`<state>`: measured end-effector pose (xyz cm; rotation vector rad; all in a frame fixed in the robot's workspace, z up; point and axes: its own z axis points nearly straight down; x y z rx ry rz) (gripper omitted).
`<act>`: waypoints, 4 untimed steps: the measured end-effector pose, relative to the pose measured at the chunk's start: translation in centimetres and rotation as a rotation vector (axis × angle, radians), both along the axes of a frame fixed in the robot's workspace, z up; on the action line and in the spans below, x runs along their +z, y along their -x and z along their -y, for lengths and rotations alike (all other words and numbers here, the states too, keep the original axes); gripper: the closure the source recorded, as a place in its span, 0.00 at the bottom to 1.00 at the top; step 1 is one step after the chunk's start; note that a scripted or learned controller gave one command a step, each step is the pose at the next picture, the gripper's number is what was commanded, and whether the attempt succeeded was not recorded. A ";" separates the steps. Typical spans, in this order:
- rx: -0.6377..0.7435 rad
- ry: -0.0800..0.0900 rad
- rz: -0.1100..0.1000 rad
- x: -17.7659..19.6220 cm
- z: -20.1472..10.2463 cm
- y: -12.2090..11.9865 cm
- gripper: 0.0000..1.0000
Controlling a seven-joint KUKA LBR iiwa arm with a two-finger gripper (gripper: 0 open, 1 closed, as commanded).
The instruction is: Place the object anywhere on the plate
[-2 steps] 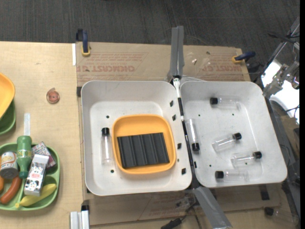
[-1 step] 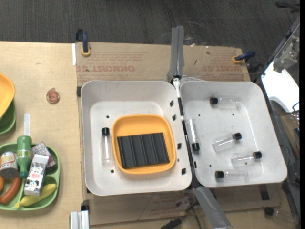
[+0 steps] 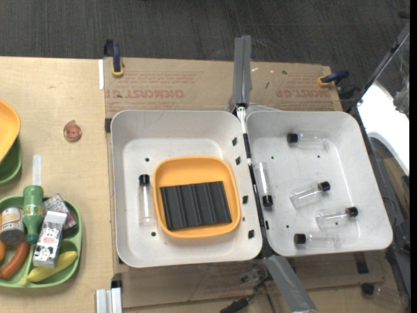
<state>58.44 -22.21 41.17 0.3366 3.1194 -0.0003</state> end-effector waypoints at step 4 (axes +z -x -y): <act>0.816 0.003 0.004 -14.1 -0.1 -6.1 1.00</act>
